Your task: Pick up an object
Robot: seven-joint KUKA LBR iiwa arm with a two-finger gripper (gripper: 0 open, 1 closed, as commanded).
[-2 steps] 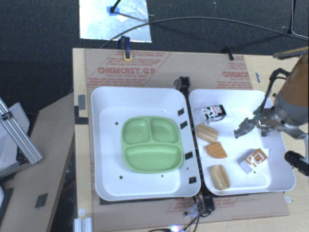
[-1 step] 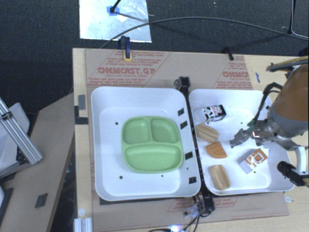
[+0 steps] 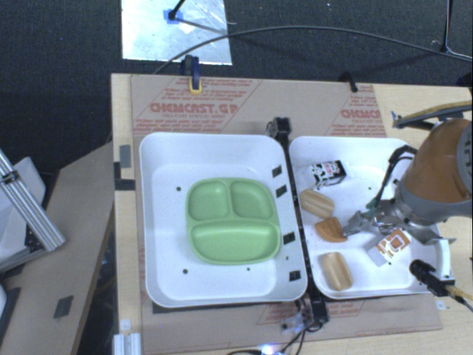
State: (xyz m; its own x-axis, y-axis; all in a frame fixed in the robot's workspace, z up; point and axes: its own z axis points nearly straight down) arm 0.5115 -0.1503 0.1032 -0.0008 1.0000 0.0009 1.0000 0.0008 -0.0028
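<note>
Reaching into the right bin (image 3: 369,148), the hand (image 3: 360,222), grip unclear, touches the orange piece (image 3: 330,230).

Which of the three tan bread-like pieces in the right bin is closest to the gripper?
The middle piece, darker orange-brown, lies just left of the gripper. The paler piece sits farther up by the divider, and the third piece farther down near the bin's front.

We see a smooth, matt green plastic tray (image 3: 233,221) inside a glossy white plastic bin (image 3: 159,198); beneath the bin, printed brown cardboard (image 3: 214,106); beyond it, a crinkled, shiny foil sheet (image 3: 148,21) on dark carpet-like flooring (image 3: 59,65).
</note>
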